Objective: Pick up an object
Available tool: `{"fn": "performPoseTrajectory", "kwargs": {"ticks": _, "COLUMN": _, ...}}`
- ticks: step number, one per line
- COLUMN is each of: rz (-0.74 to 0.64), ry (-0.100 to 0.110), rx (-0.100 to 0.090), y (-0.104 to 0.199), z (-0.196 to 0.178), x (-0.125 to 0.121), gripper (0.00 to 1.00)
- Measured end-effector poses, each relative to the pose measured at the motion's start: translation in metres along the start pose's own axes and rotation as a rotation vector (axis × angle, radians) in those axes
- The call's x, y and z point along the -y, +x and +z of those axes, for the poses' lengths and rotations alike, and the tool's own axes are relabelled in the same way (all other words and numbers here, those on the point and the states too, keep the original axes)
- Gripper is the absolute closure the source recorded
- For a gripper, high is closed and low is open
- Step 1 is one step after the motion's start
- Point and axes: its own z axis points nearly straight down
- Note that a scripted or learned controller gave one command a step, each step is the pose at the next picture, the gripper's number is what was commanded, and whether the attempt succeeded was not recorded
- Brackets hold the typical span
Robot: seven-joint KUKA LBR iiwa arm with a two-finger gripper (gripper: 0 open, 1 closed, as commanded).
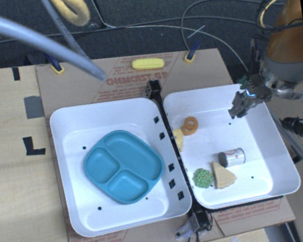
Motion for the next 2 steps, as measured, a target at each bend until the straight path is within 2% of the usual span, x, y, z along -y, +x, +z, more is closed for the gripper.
{"fn": "performPoseTrajectory", "kwargs": {"ticks": 1, "rz": -0.004, "ry": 0.007, "rx": -0.002, "y": 0.048, "z": 0.015, "x": -0.014, "gripper": 1.0}}
{"fn": "performPoseTrajectory", "kwargs": {"ticks": 2, "rz": -0.005, "ry": 0.006, "rx": -0.003, "y": 0.097, "z": 0.009, "x": -0.027, "gripper": 1.0}}
